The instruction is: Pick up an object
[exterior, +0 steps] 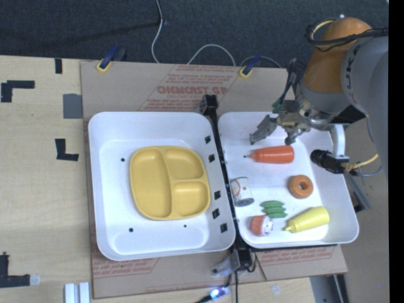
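Observation:
The right bin (341,232) holds an orange-red bottle (273,155) lying on its side, a brown doughnut (301,186), a yellow bottle (308,219), a green pea pod (273,207), a small red and white item (261,225) and a clear cup (240,191). My gripper (276,131) hangs open over the back of this bin, just above and behind the orange-red bottle. Nothing sits between its fingers.
The left bin (107,232) holds a yellow divided plate (169,182). A black clip strip (218,169) runs along the seam between the two bins. Cables lie behind the bins, on the cardboard (189,90).

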